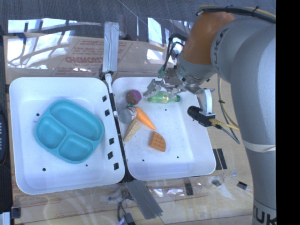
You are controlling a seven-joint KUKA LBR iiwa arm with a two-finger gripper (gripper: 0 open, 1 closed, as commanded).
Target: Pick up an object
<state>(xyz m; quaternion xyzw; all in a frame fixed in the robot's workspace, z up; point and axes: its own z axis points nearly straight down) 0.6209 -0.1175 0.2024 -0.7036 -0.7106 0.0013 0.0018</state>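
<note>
Right bin [187,149] front half bare; pincer [154,87] near back rim, fingers spread, nothing between.

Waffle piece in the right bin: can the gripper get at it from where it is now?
Probably yes. The waffle piece lies flat and apart from the carrot and cone, nothing over it; the gripper sits at the bin's far side.

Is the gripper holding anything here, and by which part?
Cannot be told: the gripper sits right at a green object in the right bin, but a grasp isn't visible.

Dark grey ribbed floor [56,1], brown cardboard sheet [70,55], window light reflections
</note>
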